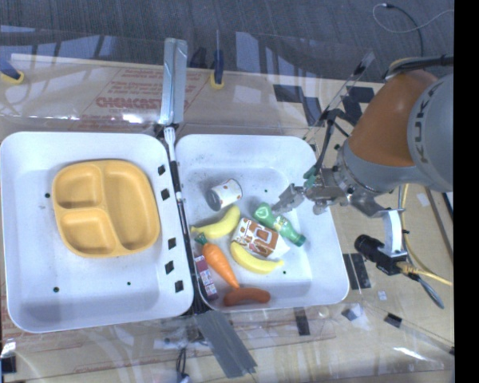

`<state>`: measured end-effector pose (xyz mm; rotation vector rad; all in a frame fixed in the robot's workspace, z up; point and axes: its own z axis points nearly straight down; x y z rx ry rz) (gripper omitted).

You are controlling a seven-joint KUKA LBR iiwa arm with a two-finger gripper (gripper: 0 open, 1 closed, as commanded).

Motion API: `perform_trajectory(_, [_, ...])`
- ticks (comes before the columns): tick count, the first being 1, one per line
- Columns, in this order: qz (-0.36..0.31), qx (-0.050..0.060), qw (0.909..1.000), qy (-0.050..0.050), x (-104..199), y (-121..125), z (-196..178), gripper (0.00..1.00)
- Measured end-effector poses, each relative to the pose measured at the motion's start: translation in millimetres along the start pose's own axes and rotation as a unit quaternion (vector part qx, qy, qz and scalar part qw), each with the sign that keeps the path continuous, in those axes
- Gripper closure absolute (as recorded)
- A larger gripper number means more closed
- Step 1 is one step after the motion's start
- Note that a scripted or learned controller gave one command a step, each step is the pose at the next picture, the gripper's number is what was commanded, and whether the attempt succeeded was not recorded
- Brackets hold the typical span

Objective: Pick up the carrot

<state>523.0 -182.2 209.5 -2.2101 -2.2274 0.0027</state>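
— Where's the grey arm [399,134] with the orange band, and what is its two-finger gripper [286,200] doing?

— The arm reaches in from the right over the right-hand shallow white bin [323,274]. The gripper hangs just above the green plastic bottle [278,223]. Whether it is wide or narrow I cannot tell, and nothing shows as held.

— What about the bench?

— A pale wooden bench [415,325] under clear sheeting, grey carpet beyond it. The left-hand shallow white bin [32,294] carries a yellow three-compartment plate [105,207].

— And the right bin's contents?

— Two yellow bananas [218,225] flank a brown-and-white printed carton [258,238]. A small white cylindrical cup [224,192] lies on its side behind them. A red sausage [246,297] sits at the front wall.

— The carrot?

— The orange carrot with its green top [219,263] lies slanted near the bin's left wall, between the nearer banana and the sausage, well apart from the gripper.
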Motion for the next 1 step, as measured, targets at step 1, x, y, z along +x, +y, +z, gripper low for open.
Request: perform_trajectory(1, [-0.125, -0.001, 0.9922, -0.001, 74.7, 56.3, 33.7, 0.00])
